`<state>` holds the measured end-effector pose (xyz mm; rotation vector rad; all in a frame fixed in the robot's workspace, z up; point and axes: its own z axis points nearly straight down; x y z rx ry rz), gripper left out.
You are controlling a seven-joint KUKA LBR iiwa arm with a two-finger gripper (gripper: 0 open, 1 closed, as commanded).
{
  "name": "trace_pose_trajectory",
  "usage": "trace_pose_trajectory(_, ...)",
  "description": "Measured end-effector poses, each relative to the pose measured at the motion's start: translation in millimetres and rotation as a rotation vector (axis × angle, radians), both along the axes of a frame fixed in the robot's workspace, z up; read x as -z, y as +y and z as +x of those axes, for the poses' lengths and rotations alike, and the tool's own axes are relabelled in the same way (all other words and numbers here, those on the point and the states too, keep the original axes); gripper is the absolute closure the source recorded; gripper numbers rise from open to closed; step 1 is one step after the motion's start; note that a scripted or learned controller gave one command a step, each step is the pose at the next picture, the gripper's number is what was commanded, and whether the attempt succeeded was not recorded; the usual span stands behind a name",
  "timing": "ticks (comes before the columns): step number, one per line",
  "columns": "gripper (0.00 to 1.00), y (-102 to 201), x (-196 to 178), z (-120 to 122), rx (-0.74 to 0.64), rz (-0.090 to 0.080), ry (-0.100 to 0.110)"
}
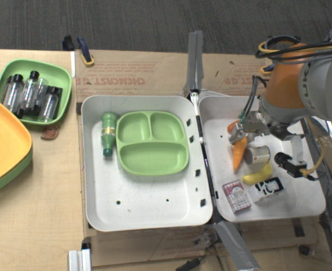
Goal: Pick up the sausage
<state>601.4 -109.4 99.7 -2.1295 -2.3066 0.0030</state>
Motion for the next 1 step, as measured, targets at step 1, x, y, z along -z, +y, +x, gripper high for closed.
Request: trace_pose_trajectory(1, 1.00, 48.3, -103.8, -33.5, 0.004, -0.001, -0.001)
